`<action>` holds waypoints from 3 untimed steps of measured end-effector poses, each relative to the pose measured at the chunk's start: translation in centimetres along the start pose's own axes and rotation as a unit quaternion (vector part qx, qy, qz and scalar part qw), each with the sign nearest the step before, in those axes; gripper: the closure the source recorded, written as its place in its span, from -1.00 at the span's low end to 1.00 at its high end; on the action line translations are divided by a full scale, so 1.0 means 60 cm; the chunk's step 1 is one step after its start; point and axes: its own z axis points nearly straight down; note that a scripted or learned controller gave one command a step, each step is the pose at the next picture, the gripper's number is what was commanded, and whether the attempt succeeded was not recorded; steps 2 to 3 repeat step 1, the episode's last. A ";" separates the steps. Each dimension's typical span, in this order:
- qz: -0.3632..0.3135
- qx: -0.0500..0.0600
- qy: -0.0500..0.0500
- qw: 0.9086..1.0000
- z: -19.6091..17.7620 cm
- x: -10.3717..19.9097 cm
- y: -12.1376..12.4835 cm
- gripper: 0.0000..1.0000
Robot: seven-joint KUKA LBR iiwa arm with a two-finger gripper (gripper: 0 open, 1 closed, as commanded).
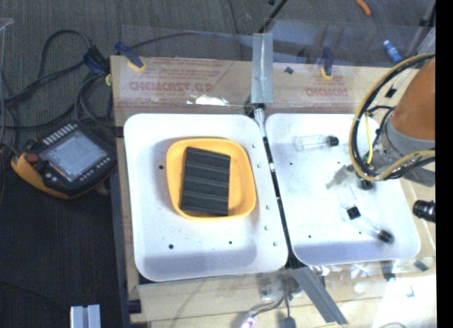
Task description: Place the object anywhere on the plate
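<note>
Object (207, 181), a dark ribbed rectangular block, lies flat on the yellow plate (244, 178) in the left bin (141, 178), within the plate's rim. My arm (417, 117) stands over the right bin (311, 241), well apart from the plate. My gripper (357, 178) is blurred; whether released or clenched I cannot tell. A clear tube (311, 141) lies in the right bin.
</note>
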 end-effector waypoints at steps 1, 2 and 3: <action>0.000 0.000 0.000 1.000 0.000 0.000 0.000 -1.00; 0.000 0.000 0.000 1.000 0.000 0.000 0.000 -1.00; 0.000 0.000 0.000 1.000 0.000 0.000 0.000 -1.00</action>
